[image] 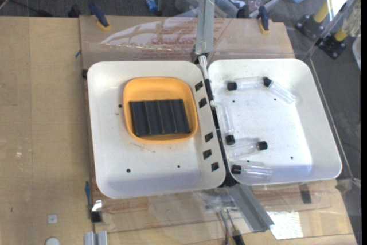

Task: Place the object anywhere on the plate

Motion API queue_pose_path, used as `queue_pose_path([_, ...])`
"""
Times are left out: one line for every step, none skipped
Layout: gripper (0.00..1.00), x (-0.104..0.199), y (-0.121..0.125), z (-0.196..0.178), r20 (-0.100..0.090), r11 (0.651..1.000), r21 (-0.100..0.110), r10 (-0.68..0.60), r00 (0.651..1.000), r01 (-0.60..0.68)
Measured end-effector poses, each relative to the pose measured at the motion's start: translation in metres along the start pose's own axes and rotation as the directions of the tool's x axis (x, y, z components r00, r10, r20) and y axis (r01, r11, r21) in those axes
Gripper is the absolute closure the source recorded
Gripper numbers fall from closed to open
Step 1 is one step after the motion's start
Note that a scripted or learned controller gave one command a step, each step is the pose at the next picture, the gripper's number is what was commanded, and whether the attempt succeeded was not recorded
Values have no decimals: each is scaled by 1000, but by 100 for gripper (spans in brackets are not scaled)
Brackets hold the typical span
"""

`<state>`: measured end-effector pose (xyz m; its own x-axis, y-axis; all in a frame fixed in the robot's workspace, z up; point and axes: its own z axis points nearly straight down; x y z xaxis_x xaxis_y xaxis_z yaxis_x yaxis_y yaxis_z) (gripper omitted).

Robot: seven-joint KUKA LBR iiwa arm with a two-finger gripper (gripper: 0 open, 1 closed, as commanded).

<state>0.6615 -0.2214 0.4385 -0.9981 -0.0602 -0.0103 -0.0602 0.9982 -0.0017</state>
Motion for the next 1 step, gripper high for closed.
queue_pose_path([100,-7,0,0,2,964,1,-265,964,265])
